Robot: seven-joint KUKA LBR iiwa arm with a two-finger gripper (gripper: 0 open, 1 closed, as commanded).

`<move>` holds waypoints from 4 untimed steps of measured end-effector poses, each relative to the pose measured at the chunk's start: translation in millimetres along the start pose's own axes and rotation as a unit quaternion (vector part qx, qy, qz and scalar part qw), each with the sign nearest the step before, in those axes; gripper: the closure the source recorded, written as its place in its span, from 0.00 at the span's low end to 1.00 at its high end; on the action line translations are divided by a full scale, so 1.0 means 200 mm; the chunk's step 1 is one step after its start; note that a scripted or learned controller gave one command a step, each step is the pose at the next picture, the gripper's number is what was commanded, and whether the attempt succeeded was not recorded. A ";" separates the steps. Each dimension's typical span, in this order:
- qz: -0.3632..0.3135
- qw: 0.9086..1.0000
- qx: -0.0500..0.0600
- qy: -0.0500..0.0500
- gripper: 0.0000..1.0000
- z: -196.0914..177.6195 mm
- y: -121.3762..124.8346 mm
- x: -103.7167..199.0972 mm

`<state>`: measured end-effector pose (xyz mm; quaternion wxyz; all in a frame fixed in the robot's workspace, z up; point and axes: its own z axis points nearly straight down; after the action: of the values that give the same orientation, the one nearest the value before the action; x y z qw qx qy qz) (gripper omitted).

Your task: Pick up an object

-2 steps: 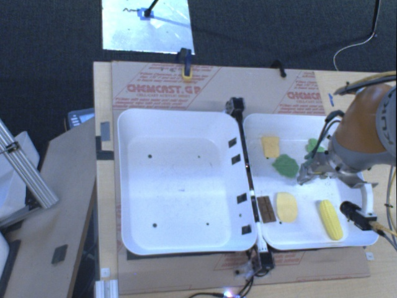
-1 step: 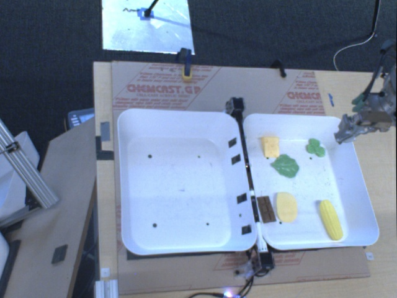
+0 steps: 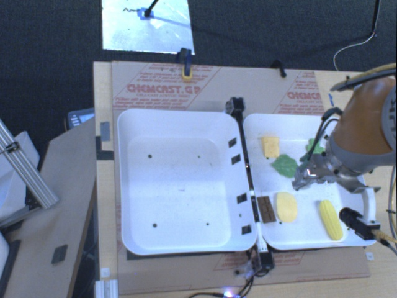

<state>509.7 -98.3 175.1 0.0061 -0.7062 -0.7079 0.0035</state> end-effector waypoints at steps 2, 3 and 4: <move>0.001 1.000 0.000 0.000 1.00 0.05 -0.13 0.05; -0.004 1.000 -0.017 -0.001 1.00 -0.85 -0.11 0.27; -0.002 1.000 -0.018 -0.003 1.00 -1.85 0.04 0.27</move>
<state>521.8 -45.6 544.7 -0.0087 -0.7050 -0.7091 -0.0074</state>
